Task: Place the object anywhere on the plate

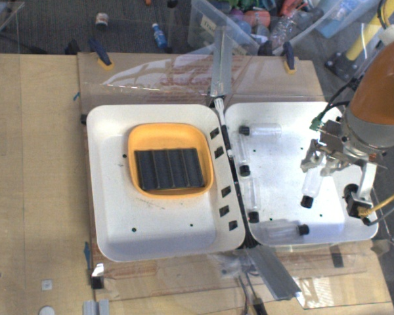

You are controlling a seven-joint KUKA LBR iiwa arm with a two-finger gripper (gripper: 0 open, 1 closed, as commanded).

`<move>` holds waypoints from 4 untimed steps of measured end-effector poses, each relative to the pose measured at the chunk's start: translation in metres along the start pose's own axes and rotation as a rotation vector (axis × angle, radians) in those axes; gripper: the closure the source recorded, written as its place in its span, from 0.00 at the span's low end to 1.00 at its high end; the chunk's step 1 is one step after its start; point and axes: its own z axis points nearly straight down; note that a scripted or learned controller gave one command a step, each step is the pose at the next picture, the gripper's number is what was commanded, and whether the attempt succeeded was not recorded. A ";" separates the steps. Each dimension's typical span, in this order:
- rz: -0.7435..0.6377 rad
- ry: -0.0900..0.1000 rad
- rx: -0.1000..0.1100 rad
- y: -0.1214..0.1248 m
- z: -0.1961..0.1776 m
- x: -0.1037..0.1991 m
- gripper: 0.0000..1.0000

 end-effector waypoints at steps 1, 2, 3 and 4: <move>-0.048 0.000 -0.003 0.044 0.010 0.026 1.00; -0.106 0.000 -0.003 0.084 0.026 0.061 1.00; -0.276 0.000 -0.006 0.098 0.006 0.093 1.00; -0.374 0.000 -0.007 0.091 -0.012 0.108 1.00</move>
